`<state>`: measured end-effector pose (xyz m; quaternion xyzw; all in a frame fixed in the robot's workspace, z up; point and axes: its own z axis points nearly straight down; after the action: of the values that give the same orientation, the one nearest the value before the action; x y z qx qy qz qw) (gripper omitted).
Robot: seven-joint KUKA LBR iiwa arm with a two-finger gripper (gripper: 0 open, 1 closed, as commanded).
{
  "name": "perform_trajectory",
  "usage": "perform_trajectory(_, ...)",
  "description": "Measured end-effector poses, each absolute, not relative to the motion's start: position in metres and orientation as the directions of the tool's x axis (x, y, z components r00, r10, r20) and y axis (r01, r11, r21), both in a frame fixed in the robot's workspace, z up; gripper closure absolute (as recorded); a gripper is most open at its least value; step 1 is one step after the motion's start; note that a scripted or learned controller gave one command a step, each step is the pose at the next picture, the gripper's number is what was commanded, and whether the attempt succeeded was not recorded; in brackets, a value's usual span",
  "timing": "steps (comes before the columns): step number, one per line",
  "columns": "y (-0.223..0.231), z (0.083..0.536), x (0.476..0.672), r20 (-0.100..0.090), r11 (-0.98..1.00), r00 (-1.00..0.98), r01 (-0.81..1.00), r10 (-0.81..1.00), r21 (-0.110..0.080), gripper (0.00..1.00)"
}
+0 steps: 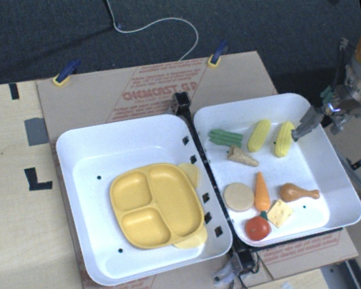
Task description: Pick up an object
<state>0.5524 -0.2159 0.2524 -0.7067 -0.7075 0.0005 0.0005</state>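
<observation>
While the arm leans in from the right, its hand (pixel 300 129) sits low over the right-hand bin (pixel 323 170), the dark tip touching or just beside the nearer of two yellow corn cobs (pixel 282 140). From where I stand I cannot tell whether the hand is released or clenched; nothing visibly sits in its grip, so I would call this the approach, with the pick itself not yet made.

If the corn is the target, the next move calls for settling squarely over that cob and closing across its narrow width, since a rounded toy like this could roll or squirt sideways. The bin's right wall is near, leaving little room on that side.

That bin holds all the small pieces: a second corn cob (pixel 258 135) just left of the first, a green vegetable (pixel 225 137) beyond it, a pale tan piece (pixel 242 158) below those, a round beige disc (pixel 239 197), a carrot (pixel 261 192) standing beside it, a drumstick (pixel 297 191), a cheese wedge (pixel 280 213) and a tomato (pixel 257 228) near the front edge.

Its neighbour, the left-hand bin (pixel 85 192), carries a yellow divided tray (pixel 155 203) with a paler yellow piece (pixel 192 239) peeking out beneath. Both bins rest on cardboard (pixel 157 89) laid over the surface (pixel 11 205).
</observation>
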Motion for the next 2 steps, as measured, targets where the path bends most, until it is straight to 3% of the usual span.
perform_trajectory(2,-0.203,0.141,0.554,0.001,0.002,-0.002,1.0,1.0,-0.006,0.0)
